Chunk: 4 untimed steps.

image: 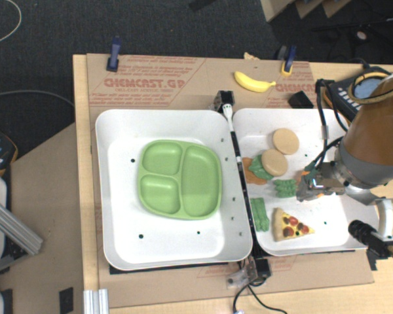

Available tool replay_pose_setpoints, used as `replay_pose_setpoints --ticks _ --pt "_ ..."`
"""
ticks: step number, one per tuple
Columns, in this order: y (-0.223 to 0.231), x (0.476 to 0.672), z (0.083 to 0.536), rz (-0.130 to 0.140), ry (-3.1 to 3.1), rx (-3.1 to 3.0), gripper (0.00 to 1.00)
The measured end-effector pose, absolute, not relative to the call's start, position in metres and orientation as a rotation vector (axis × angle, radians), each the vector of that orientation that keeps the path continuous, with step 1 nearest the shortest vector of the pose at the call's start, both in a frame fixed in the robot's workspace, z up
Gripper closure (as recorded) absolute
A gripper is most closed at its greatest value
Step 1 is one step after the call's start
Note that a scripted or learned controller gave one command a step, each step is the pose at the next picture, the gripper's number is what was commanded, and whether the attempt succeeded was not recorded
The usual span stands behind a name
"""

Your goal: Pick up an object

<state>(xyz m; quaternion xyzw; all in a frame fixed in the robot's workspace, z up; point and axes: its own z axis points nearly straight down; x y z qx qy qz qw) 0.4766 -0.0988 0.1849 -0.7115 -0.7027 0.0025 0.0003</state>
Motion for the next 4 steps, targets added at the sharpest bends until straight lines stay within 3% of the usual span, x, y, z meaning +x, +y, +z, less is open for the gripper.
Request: replay_pose_setpoints --ticks 2,3,4 --pt "0.055 0.479 0.184 -0.004 -2.229 -2.21 1.0" --pt "0.098 0.483 0.308 -0.022 -2.235 -2.217 1.0" --pt "0.167 0.485 0.377 -0.016 -2.233 -2.213 1.0"
